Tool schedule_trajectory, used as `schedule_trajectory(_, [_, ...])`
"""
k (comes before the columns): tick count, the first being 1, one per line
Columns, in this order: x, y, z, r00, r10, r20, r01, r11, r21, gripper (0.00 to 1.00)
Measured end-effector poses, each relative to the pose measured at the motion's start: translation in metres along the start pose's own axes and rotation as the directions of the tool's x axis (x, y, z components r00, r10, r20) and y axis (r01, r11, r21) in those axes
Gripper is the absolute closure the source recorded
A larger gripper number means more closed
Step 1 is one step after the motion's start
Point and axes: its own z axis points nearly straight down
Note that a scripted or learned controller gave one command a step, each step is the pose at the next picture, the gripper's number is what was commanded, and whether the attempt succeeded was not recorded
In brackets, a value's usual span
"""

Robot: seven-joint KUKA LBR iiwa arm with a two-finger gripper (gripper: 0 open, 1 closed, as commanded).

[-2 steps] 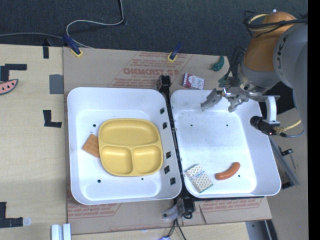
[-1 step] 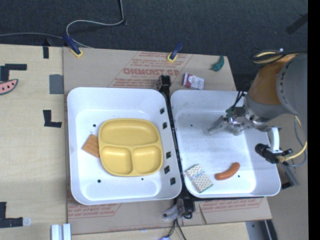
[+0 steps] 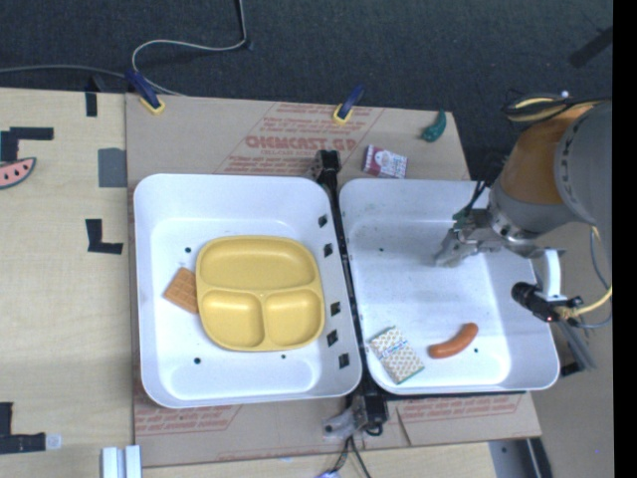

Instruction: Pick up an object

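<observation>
Hand (image 3: 453, 248) is down inside the right bin (image 3: 418, 202), near its upper right part, over bare white floor. Can't tell if it's released or clenched from this angle, and I see nothing caught in it.

Closest pickable stuff: orange sausage (image 3: 453, 342) near the bin's lower right, and a small checkered packet (image 3: 396, 355) just left of it, both well apart from the hand. Left bin (image 3: 164, 197) has a yellow divided plate (image 3: 261, 293) with a tan cracker-looking thing (image 3: 181, 289) tucked under its left edge.

My guess at what goes wrong: a grab here closes on nothing. The sausage is round and could roll or squirt out of a pinch, and the packet lies flat, so the tips may just skate over it.
</observation>
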Motion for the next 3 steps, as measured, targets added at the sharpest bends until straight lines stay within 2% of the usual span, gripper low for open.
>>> schedule_trajectory(1, [0.0000, 0.0000, 0.0000, 1.000, 0.000, 0.000, 0.000, 1.000, 0.000, 0.00])
schedule_trajectory(2, [0.0001, 0.0000, -0.0094, 1.000, 0.000, 0.000, 0.000, 1.000, 0.000, 1.00])
schedule_trajectory(3, [0.0002, -0.0001, -0.0092, 1.000, 0.000, 0.000, 0.000, 1.000, 0.001, 0.00])
